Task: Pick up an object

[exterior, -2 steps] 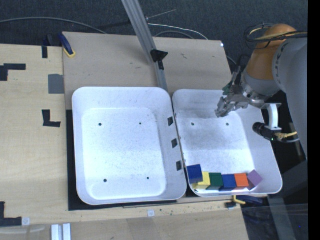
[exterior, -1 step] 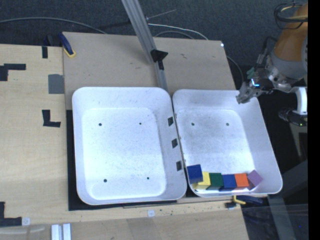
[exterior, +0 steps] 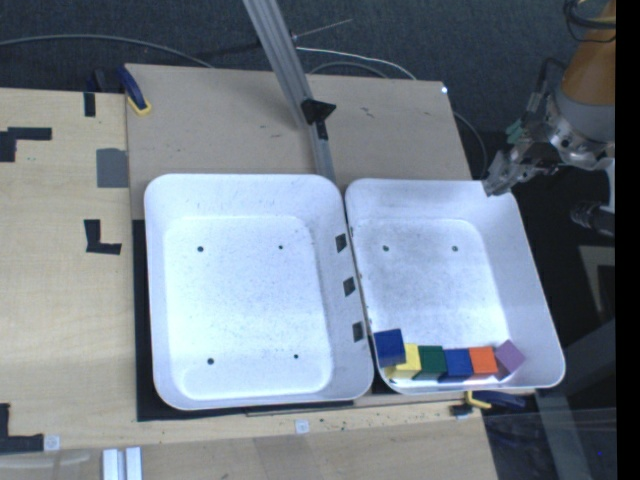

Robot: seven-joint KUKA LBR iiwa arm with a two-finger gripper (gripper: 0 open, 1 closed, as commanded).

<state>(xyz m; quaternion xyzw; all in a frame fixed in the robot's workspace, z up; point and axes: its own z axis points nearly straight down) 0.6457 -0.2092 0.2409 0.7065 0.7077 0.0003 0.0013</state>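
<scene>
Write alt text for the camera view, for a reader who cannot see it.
A row of small coloured blocks lies along the near edge of the right white bin, beside a left white bin on a wooden bench. The grey and orange arm's gripper hangs at the right bin's far right corner, far from the blocks.

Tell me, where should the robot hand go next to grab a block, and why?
Probably it should swing in over the right bin toward its near edge. The gripper sits off the bin's far right corner, away from everything, while the blocks lie in a row along the near wall: blue, yellow, green, blue, orange, purple. The purple block at the end looks easiest to reach.
</scene>
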